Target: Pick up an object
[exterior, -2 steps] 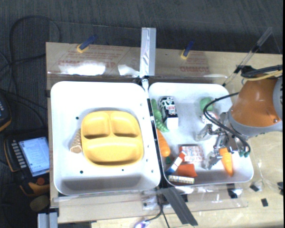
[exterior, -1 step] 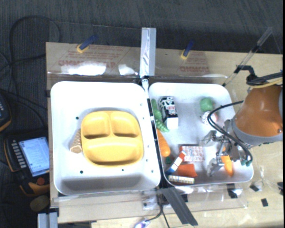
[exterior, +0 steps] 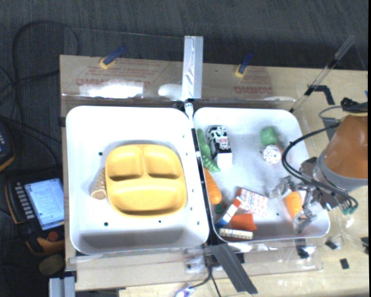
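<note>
You have the gripper (exterior: 297,204) down in the right bin (exterior: 247,117), near its right wall, and an orange carrot-shaped piece (exterior: 293,203) sits between its metal fingers; they look closed on it, though the detail there is small.

To the gripper's left lies a red-and-white patterned box (exterior: 252,201), and further left and lower a red block (exterior: 243,221) with a blue-and-white piece (exterior: 229,213) beside it. Below those, a row of tan dice-like blocks (exterior: 236,234) rests by the bin's front wall. Above the gripper you see a white speckled ball (exterior: 271,154) and a green object (exterior: 269,135). Far to its left stand a black-and-white cow-print carton (exterior: 220,142), a green vegetable toy (exterior: 206,152) and another orange carrot (exterior: 213,188) along the divider.

Well away, the left bin (exterior: 86,122) holds a yellow divided plate (exterior: 146,178) with a waffle cone (exterior: 99,184) touching its left edge.
</note>
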Controlling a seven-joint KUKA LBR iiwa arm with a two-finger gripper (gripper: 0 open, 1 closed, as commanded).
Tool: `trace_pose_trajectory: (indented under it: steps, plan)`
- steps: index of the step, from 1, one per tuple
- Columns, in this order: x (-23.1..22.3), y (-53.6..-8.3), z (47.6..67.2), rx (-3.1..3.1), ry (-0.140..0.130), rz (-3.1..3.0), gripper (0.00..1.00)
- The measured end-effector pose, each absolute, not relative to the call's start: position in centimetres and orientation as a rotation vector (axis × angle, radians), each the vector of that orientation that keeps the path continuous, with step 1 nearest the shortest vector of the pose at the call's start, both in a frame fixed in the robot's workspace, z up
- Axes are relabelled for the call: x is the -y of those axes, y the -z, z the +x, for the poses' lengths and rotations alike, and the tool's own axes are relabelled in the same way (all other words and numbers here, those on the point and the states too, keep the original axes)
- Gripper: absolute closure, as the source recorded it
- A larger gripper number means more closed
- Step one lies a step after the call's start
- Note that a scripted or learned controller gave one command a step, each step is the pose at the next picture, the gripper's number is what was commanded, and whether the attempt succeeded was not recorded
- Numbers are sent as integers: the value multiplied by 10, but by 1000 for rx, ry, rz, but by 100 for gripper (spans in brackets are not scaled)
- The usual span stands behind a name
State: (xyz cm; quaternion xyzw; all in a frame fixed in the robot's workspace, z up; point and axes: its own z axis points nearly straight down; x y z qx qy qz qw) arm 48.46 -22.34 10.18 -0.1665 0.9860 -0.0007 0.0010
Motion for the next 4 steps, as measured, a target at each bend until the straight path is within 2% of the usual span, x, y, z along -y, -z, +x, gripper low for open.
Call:
trace_pose_trajectory:
  steps: [1,2,3,4]
  plan:
    - [223,-111,486,-3095,5,-523,100]
    - [222,-111,486,-3095,5,-523,0]
    - [219,-90,495,-3107,3,-442,0]
    - [216,-91,495,-3100,13,-437,0]
